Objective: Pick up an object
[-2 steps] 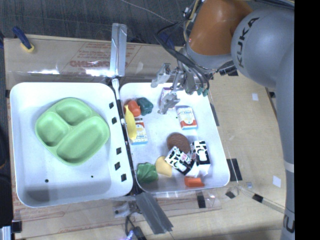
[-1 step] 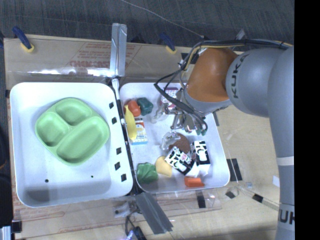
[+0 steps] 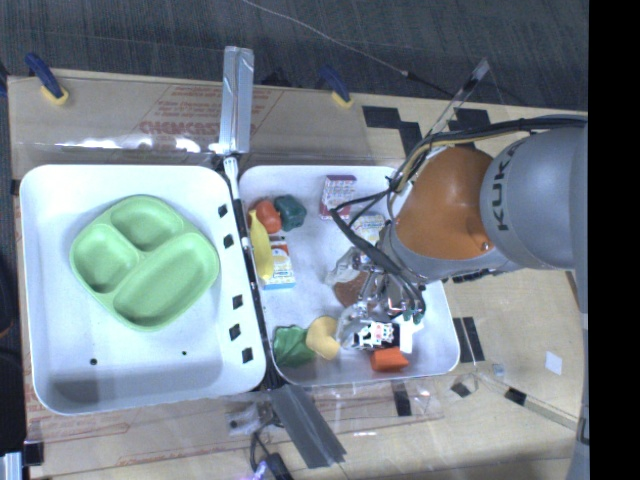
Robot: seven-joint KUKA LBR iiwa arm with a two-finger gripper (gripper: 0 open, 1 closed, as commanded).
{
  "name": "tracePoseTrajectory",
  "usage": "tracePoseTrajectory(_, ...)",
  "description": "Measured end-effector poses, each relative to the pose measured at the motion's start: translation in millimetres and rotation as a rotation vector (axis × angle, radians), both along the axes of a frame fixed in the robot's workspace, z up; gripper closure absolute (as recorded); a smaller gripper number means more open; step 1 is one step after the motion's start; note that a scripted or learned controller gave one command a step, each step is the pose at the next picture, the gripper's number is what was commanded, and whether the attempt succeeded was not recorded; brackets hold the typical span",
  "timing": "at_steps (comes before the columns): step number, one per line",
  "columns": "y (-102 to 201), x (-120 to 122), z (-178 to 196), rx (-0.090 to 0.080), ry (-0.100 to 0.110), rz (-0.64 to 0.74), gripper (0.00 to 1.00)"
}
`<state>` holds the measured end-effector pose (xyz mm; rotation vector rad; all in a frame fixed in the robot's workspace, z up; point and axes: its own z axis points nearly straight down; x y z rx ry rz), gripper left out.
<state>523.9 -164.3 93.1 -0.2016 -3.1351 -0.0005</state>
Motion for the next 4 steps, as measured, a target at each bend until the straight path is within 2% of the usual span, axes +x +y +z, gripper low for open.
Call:
tracePoseTrajectory(1, 23, 11, 0, -0.001, -0.003, -0.081, 0.00)
tracePoseTrajectory(2, 24, 13, 10, -0.001, -0.005, -0.073, 1.00)
tracePoseTrajectory(3, 76, 24, -2, 0.002, 0.002, -0.119, 1.00)
tracePoseTrajectory(4, 37, 51, 147, -0.002, -0.013, -0.277, 1.00)
